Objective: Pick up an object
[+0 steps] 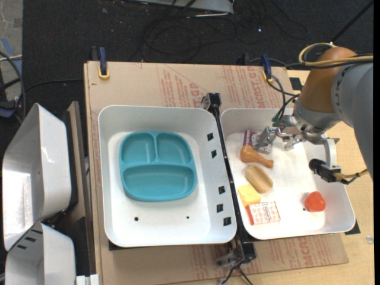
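At the right of the frame the grey arm with its orange band (323, 79) reaches over the right-hand shallow white bin (341, 209), and its two-finger gripper (267, 140) hangs low over that bin's upper left corner. The metal parts there merge with a small purple-and-white packet (256, 139) just under them, so I cannot tell whether the jaws are parted or closed, nor whether anything sits between them. The candidates for picking all lie in this bin: a tan, drumstick-shaped toy (255, 156) just below the gripper, a pale brown bread-roll-shaped piece (259, 177) beneath that, a yellow wedge like a block of cheese (249, 194), a flat red-and-white printed card or box (263, 212) near the lower edge, and a small red-orange round object (315, 202) at the lower right, well apart from the rest. The left-hand white bin (113, 177) holds a turquoise plastic divided tray (157, 165). The step in hand looks like the descent onto a target near the corner — probably the packet or the drumstick. To do it well, the fingers should straddle one item alone, come down clear of the bin wall and the divider between the bins, and close across the narrow dimension — the drumstick's shaft rather than its bulbous end — before lifting straight up.
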Available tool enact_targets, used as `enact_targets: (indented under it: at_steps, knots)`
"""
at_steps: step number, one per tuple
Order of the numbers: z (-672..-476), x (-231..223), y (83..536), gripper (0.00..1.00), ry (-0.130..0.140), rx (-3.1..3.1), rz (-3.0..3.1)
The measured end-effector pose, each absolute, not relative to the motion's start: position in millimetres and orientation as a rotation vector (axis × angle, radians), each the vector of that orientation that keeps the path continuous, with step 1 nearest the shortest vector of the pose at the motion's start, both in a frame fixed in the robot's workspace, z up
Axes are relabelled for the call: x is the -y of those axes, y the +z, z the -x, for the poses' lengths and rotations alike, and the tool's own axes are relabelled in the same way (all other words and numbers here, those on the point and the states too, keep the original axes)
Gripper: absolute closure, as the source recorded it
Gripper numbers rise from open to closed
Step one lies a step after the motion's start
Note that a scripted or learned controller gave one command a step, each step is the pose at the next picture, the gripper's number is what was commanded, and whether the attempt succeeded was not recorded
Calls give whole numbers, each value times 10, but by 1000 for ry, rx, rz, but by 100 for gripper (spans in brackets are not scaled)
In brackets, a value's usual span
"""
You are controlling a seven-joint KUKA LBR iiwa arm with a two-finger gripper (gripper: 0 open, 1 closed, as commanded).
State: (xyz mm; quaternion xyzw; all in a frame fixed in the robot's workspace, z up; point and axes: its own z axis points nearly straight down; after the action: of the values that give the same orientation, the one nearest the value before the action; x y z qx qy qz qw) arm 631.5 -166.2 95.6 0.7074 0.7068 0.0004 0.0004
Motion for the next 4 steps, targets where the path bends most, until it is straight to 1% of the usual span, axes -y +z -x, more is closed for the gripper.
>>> enact_targets:
  at_steps: [1,2,3,4]
  knots:
    - [-6342,1659,1111,100,9,-2217,-2215]
    - [-6332,1636,1533,100,3,-2222,-2216]
    - [-6389,1571,2147,100,6,-2222,-2212]
    - [-6503,1555,2702,100,5,-2222,-2212]
